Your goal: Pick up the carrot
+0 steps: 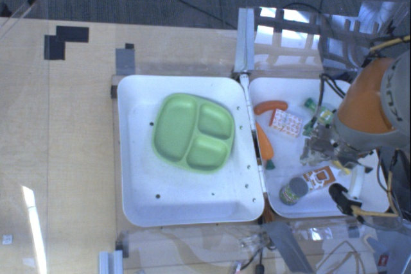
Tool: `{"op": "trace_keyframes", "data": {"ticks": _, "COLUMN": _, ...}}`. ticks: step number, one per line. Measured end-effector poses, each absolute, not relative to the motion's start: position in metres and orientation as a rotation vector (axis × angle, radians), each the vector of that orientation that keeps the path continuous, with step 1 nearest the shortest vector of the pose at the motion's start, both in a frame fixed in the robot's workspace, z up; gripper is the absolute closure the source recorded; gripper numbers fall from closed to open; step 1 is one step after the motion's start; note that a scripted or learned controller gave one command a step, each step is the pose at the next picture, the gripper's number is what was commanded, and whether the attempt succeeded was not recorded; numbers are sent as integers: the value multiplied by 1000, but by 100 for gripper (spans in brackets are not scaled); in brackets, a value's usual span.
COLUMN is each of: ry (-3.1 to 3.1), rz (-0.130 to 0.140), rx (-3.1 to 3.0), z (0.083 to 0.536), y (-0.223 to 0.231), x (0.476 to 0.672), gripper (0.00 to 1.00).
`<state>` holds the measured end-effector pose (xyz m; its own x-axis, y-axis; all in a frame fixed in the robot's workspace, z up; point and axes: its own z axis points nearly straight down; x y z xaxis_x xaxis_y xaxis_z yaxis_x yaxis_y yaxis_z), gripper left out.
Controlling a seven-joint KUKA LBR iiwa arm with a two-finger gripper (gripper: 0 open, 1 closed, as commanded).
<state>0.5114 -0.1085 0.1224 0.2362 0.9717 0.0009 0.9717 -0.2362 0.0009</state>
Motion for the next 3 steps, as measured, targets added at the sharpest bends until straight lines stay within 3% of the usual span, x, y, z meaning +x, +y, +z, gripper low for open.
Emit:
{"op": "trace_keyframes", "data": {"ticks": 1, "ry": 1475, "rz": 5, "rx": 2773, "z": 185, "y": -43, "x": 497, "gripper": 100}}
{"op": "trace_keyframes", "data": {"ticks": 2, "ry": 889, "rz": 0, "rx": 3013, "z": 207, "y": 21, "x": 497, "gripper": 100}}
{"op": "trace_keyframes", "data": {"ticks": 3, "ry": 1004, "rz": 0, "rx": 2977, "z": 202, "y": 2, "x": 578, "gripper": 100}}
